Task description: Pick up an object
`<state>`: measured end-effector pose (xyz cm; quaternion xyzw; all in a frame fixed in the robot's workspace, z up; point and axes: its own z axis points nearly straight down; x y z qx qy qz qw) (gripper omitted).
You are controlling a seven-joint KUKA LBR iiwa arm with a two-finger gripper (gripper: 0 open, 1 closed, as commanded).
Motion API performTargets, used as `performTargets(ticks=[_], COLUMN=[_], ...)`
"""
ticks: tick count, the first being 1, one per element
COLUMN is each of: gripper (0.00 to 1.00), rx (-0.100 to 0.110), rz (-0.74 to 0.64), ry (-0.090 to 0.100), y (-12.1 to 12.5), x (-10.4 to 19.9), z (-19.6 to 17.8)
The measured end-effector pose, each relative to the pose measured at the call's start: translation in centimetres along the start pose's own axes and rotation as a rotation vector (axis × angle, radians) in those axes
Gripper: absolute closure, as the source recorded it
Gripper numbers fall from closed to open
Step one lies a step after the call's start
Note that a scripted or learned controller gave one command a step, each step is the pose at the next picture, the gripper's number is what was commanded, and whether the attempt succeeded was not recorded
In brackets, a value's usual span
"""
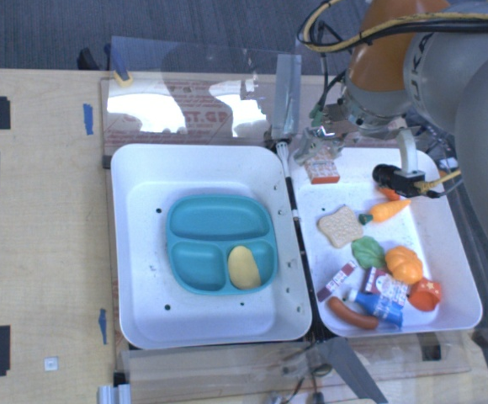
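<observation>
Arm over the far-left corner of the right bin, 2 bins on a wooden bench.

We see the gripper [324, 141] low above a small red-and-white carton [322, 171]; we cannot tell whether the fingers are spread or pinching, and the carton looks to sit just under them rather than between them. The right bin [463, 251] also holds a toast slice [340, 225], carrot [387, 210], green vegetable [368, 252], orange pepper [405, 263], tomato [427, 294], sausage [353, 314] and a blue carton [382, 303]. The left bin [135, 251] holds a teal divided tray [195, 225] with a yellow lemon-like item [244, 268] in its near-right compartment. The bench [34, 259] is light wood with black markers and blue tape; grey carpet lies beyond.
</observation>
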<state>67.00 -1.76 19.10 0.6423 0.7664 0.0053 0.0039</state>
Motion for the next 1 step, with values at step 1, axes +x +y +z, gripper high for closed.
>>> performTargets(ticks=[1], gripper=[1.00], rx=[0.013], rz=[-0.254], ry=[0.001], y=[-0.25], x=[0.33], z=[0.63])
